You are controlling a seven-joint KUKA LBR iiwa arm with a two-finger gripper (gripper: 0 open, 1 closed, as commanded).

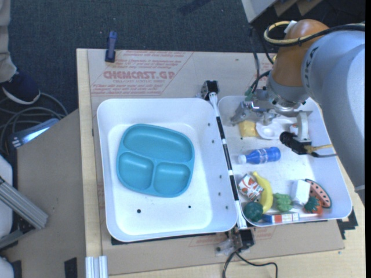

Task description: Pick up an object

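My gripper (259, 116) hangs low over the far end of the right bin (333, 172), below the orange band of the arm. Right under it lie a small yellow piece (248, 129) and a white rounded piece (268, 131); whether it touches either I cannot tell. A blue and white bottle (261, 155) lies on its side just in front of them. Nearer the front edge sit a red and white can (249, 185), a banana (266, 193), a green broccoli (283, 201), a white block (301, 190) and a watermelon slice (319, 193).
The left bin (110, 126) holds a blue divided plate (155, 159). A teal toy (253, 211) and a marker (282, 217) lie at the right bin's front wall. A blue clip (110, 45) rests on the cardboard behind the bins.
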